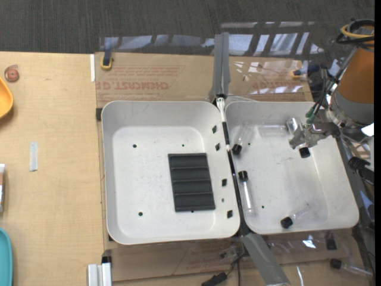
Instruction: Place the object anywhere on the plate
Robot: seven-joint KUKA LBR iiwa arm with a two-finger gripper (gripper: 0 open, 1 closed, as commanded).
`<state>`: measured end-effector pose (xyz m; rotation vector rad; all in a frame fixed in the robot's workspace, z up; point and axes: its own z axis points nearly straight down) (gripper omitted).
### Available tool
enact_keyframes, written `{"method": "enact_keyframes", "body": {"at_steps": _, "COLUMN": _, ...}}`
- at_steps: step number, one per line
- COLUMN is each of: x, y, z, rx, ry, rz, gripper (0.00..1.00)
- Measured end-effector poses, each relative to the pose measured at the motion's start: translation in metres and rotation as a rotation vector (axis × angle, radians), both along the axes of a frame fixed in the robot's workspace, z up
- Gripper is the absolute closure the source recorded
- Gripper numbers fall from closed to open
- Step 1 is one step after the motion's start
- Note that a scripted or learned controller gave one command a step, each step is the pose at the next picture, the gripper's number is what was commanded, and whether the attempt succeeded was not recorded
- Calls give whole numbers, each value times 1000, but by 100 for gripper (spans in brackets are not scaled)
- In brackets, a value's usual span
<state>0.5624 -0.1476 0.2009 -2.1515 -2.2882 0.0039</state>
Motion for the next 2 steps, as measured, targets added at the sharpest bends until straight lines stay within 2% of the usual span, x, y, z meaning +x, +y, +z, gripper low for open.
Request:
{"method": "enact_keyframes", "body": {"at_steps": 1, "x": -50, "y": 43, "z": -69, "rx": 1, "ry": 3, "rz": -240, "gripper": 100}}
{"method": "enact_keyframes", "body": {"at_steps": 2, "x": 22, "y": 95, "z": -10, "rx": -2, "ry": 1, "rz": -295, "gripper": 100}}
